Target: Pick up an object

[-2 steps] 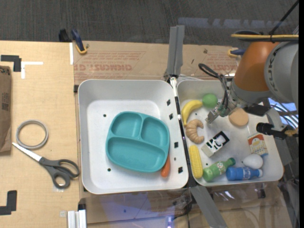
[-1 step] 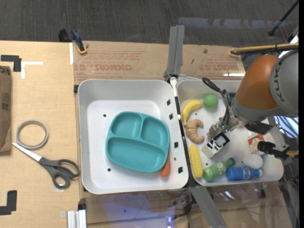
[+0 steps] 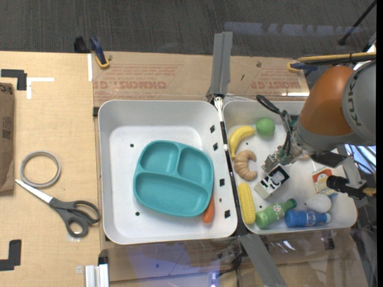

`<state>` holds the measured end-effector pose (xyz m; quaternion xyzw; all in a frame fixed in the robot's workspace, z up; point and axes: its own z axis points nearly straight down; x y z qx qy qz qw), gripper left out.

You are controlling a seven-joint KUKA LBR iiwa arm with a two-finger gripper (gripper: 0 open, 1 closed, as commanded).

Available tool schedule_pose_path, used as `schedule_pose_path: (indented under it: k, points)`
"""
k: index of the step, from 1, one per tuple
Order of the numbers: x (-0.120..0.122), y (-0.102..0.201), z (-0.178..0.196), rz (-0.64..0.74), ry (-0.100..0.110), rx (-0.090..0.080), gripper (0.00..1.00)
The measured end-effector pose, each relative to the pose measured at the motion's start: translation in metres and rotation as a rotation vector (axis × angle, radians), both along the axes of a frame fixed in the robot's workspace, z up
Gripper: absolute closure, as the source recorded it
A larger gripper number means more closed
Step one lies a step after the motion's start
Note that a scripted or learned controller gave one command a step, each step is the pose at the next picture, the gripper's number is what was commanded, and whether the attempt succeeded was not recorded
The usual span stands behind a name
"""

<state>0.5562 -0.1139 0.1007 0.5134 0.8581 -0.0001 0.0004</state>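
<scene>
Hovering jaws (image 3: 272, 178) over right bin (image 3: 347, 221), beside croissant (image 3: 245, 163), corn (image 3: 245, 202)

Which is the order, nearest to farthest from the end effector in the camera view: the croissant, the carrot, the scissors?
Measured from the end effector, in the right bin:
1. Croissant, just to its left in the same bin.
2. Carrot, in the left bin by the teal plate's lower right corner.
3. Scissors, out on the wooden bench at far left.
</scene>
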Motion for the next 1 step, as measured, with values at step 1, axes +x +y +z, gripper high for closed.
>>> schedule_pose_path:
  k: [1]
  points:
    - [0.0029,0.0733,0.1195,-0.051,-0.001,0.000,1.00]
